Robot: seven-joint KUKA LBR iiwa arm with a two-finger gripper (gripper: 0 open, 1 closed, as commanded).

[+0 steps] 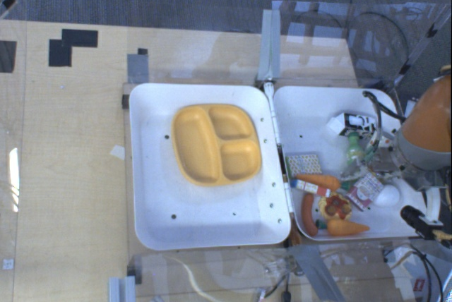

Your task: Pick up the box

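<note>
Several items lie in the right bin (311, 106). A small grey patterned box (304, 164) sits near its left wall. Just below it lies a thin red and white box (308, 185), and a white and black carton (351, 123) lies farther back. My gripper (369, 158) hangs over the bin's right half, above a green bottle (353, 147) and a red and white packet (366, 189). It is to the right of the patterned box and apart from it. Cables and the wrist hide its tip.
A yellow divided plate (215, 143) lies in the left bin (152, 216). The right bin's front holds a carrot (346, 227), a sausage (308, 213), a small colourful toy (335, 207) and a white lump (388, 195). The arm's orange band (431, 121) stands over the right rim.
</note>
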